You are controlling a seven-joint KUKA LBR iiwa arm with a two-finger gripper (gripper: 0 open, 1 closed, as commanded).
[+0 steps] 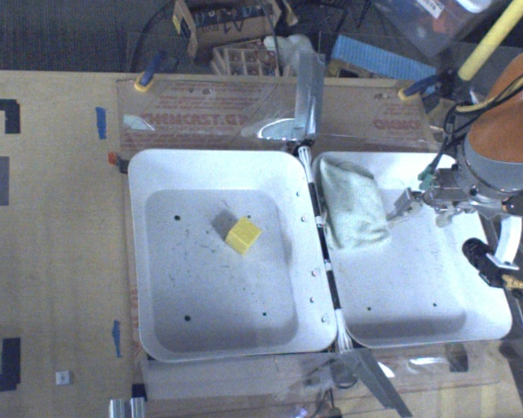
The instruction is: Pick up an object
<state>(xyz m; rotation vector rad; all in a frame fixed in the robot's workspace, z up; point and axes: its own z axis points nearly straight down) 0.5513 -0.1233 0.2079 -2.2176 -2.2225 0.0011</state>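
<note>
Light wood bench (44,259); dark carpet floor (61,11) behind; cardboard box (227,11), blue foam (379,59), clutter beyond.

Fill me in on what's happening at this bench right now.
A grey robot arm with an orange band reaches in from the right over the right bin. Its gripper sits at the edge of a crumpled pale cloth lying against that bin's left wall. Whether it has any grip on the cloth is not clear. A small yellow block lies alone near the middle of the left bin, untouched.
</note>
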